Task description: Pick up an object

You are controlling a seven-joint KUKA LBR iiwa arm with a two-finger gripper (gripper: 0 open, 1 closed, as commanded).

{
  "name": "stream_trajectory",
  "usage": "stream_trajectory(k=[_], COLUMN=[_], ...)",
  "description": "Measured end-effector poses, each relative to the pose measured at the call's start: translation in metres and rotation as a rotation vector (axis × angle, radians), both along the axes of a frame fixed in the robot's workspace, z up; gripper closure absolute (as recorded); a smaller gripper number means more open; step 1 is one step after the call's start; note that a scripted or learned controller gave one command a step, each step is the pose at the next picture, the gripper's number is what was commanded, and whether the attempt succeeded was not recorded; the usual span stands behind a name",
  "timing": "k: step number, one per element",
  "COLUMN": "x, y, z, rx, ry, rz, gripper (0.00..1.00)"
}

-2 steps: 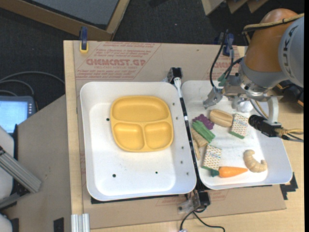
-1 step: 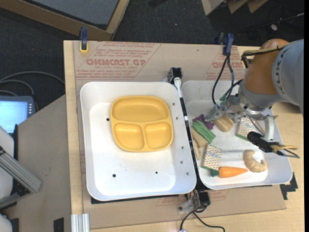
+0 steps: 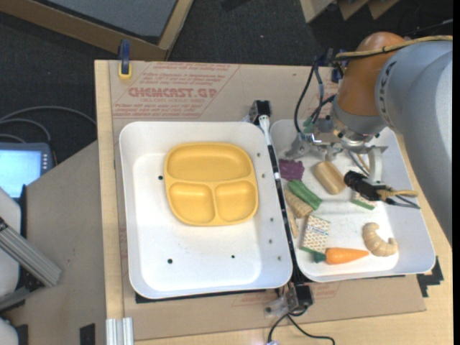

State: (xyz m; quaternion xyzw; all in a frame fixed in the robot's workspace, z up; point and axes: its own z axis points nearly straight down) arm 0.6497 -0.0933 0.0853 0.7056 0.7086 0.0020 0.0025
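Observation:
The right bin (image 3: 413, 254) holds several small items. A purple piece (image 3: 291, 169) lies near its left wall, with a green pod (image 3: 302, 190) just in front of it. A tan cylinder (image 3: 329, 177) lies in the middle. Toward the front are a speckled square cracker (image 3: 316, 230), an orange carrot (image 3: 346, 255) and a curled tan pastry (image 3: 379, 239). My gripper (image 3: 335, 144) hangs over the back of this bin, just behind the tan cylinder and the purple piece. Nothing is visibly held in it.
The left bin (image 3: 144, 250) holds a yellow three-compartment plate (image 3: 211, 182) in its back half. A black divider rail (image 3: 273, 171) runs between the bins. The grey arm (image 3: 420, 99) covers the right bin's back right corner. Cardboard (image 3: 172, 88) lies behind the bins.

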Motion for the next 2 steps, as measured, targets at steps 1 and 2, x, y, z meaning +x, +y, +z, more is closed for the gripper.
stream_trajectory(k=[1,2], x=[-0.054,-0.076], y=[-0.026,0.001], z=[0.000,0.001], rx=[0.001,0.001], ry=[0.008,0.005], rz=[-0.008,-0.004], gripper=[0.00,0.00])
